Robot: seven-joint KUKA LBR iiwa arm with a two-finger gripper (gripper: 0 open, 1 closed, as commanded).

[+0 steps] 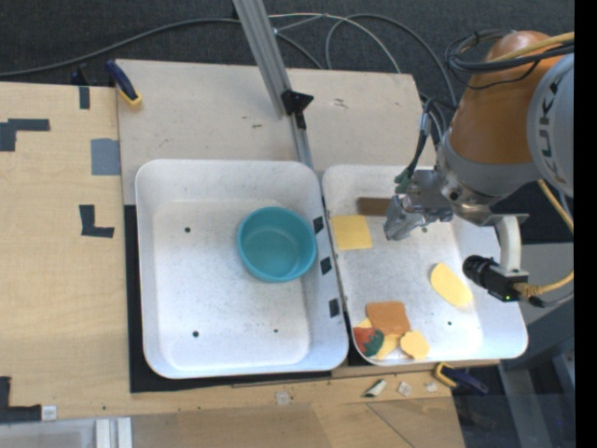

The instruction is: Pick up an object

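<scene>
**Hovering Over the Right Bin, Nothing Gripped**

Nearest the lens, low in the right bin (485, 348): a small heap, orange block (387, 316) over a red-green piece (372, 343) and a yellow bit (414, 345). Starting left now: teal bowl (276, 243) alone in the left bin (163, 250). Across the divider, flat yellow square (353, 232). Just beside it, gripper (401, 227) poised, fingers too blurred to call wide or narrow, nothing seen between them. Further right, yellow lump (451, 286). Best bet: shift left, centre squarely over the yellow square, drop straight, close firmly, lift slowly.
</scene>
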